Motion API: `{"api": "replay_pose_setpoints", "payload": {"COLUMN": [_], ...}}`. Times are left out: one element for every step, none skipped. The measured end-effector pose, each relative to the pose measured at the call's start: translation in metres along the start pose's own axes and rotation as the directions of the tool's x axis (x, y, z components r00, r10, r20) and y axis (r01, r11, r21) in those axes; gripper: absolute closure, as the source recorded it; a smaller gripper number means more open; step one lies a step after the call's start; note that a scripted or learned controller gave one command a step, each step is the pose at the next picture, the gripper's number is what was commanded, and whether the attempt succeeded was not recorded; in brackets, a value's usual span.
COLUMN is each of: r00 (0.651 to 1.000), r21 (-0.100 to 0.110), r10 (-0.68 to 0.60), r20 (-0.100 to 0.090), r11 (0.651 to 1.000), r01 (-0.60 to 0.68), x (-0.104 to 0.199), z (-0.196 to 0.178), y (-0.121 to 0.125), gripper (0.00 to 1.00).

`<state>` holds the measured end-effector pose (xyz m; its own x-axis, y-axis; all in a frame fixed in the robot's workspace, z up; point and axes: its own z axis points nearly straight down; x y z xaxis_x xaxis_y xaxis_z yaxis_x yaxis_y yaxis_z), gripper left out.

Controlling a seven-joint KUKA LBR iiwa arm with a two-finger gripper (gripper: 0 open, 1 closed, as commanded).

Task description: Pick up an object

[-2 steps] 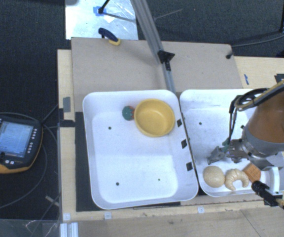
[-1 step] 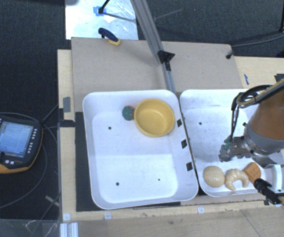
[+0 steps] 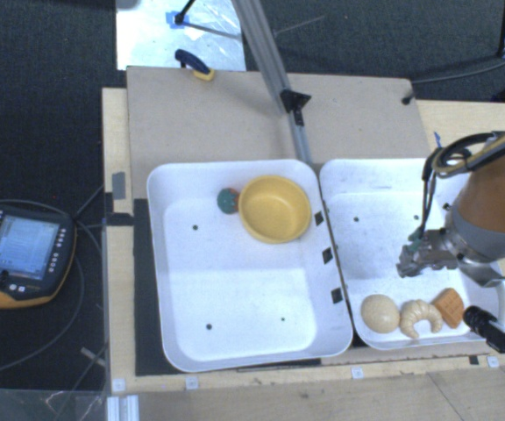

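Here the tool [image 3: 419, 259] hangs just above the croissant [image 3: 420, 317].

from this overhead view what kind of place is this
Most likely a robotics lab test cell, not a home or kitchen. A teach pendant lies on dark carpet beside the bench, the arm's gripper works over two white bins, and the items look like toy props, such as the yellow bowl.
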<state>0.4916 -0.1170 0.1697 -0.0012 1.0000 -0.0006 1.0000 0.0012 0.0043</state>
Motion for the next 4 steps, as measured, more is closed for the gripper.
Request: {"api": "replay_pose_setpoints", "payload": {"r00": [1.000, 1.000, 1.000, 1.000], "r21": [-0.001, 0.000, 0.004, 0.004], "r10": [0.000, 0.000, -0.003, -0.002], "r20": [0.000, 0.000, -0.001, 0.000], "r11": [1.000, 1.000, 1.000, 1.000], "r01": [0.000, 0.000, 0.003, 0.002], "x": [0.007, 0.007, 0.048, 0.085], "z": [-0.048, -0.098, -0.082, -0.076], "y": [-0.004, -0.003, 0.022, 0.056], "gripper": [1.00, 1.00, 1.00, 1.00]}}
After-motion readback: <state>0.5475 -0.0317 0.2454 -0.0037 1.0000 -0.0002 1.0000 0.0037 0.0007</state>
